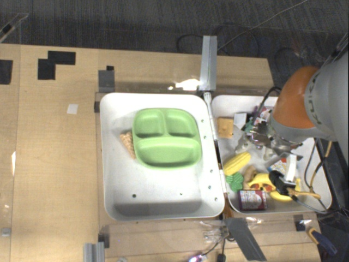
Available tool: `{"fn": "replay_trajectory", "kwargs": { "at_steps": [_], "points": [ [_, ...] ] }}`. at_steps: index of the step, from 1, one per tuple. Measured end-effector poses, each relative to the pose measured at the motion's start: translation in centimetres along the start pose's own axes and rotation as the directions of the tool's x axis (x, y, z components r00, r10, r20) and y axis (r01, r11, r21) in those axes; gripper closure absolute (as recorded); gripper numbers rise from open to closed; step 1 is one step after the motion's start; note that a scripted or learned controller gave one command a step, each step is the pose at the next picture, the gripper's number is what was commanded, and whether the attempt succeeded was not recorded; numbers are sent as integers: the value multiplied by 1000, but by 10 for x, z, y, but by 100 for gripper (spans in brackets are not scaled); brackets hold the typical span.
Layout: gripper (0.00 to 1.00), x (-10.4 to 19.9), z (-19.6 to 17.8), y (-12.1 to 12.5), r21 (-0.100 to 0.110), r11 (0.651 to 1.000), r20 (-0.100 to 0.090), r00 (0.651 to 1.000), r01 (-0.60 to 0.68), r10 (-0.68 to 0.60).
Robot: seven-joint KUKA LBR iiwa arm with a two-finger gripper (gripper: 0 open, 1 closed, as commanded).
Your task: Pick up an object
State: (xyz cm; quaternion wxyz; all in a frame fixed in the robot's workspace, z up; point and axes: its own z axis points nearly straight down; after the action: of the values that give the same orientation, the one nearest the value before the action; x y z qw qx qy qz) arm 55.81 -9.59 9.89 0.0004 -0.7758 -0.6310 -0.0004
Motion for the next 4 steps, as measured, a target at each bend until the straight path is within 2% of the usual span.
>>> {"fn": "replay_trajectory", "kwargs": {
  "at_steps": [1,2,3,4],
  "points": [
    [100,0,-9,1,-1,1000,-1,1000,-1,1],
    [100,22,-85,18,-2,889,1,889,457,-457],
    [100,52,-84,50,0,957,1,957,290,-290],
    [0,52,-85,50,-1,957,1,957,290,-290]
  ]
}}
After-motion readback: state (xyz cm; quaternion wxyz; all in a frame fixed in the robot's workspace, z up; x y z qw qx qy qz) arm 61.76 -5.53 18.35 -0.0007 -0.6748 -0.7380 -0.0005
